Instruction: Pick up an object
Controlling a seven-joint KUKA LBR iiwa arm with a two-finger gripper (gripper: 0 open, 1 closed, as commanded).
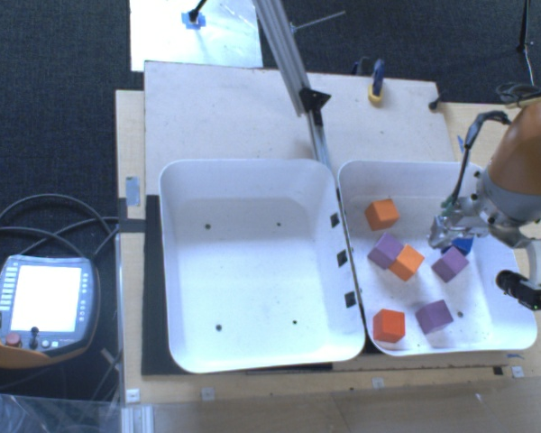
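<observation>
From the fixed overhead camera, the grey KUKA arm with its orange band reaches in from the right, its two-finger gripper low over the right-hand shallow white plastic bin; whether the jaws are spread or pinching anything cannot be told from here. A small blue block lies directly under the gripper, partly hidden, with a purple foam cube touching or just beside it. An orange cube sits apart near the bin's upper left; a purple cube and an orange cube press together mid-bin; another orange cube and a purple cube rest near the front wall. The left-hand white bin stands alongside. The risk, judging by the crowding, is a finger landing on the neighbouring purple cube, nudging the blue block aside or closing on nothing.
</observation>
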